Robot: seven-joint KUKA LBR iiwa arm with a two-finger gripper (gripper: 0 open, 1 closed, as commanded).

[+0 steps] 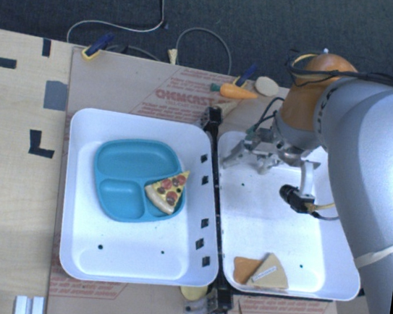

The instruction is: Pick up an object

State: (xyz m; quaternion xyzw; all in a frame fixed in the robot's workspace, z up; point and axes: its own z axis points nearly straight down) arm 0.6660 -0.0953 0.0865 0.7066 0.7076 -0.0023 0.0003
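Hovering my pincer [245,152] at the right bin's [325,278] far-left corner, grip state impossible to tell, I judge the approach underway (sandwich wedge [261,271] lies well apart, near edge), needing repositioning.

You are looking at a thick, smooth grey arm [372,157], its rounded casing catching a soft shine. An orange band [316,90] is wrapping it above the wrist. Thin black cables are looping around that orange section and trailing down to a small black fitting. The hand [252,152] is showing as bare grey metal.
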